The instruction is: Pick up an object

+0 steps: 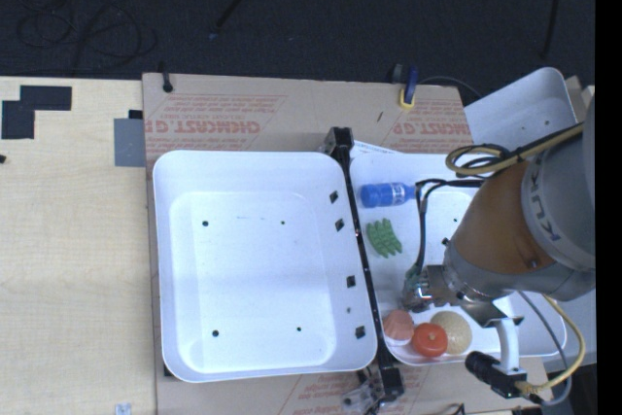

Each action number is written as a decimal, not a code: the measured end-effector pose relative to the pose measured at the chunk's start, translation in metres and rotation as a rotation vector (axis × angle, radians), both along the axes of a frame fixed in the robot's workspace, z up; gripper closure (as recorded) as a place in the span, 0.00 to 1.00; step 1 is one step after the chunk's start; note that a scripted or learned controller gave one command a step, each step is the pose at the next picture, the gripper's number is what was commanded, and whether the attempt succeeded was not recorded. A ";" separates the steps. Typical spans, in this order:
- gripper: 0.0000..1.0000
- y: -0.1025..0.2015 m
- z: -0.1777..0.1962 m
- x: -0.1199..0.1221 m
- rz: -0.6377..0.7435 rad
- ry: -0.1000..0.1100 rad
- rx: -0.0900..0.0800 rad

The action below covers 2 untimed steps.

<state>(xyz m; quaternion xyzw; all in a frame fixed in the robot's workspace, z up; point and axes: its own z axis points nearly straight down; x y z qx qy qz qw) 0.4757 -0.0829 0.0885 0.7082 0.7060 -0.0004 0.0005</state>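
Observation:
In the right bin (426, 357) lie a blue bottle (385, 195) near the back, a green ridged piece (385, 237) in the middle, and at the front a pink object (397, 324), a red ball (430, 339) and a tan round object (454, 328). My arm (515, 224) reaches in from the right and hangs over the bin. The gripper (420, 287) sits at its lower left end, just above the pink object and to the right of the green piece. The arm's bulk hides much of the bin.
The left bin (253, 262) is a wide white tray with a few small dark dots on its floor. A black divider rail (355, 238) runs between the bins. Cables loop around the arm, and cardboard lies under both bins.

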 end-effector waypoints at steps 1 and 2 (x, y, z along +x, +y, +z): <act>1.00 -0.001 0.010 0.000 -0.001 0.002 0.001; 1.00 -0.013 0.000 0.000 0.003 0.005 0.007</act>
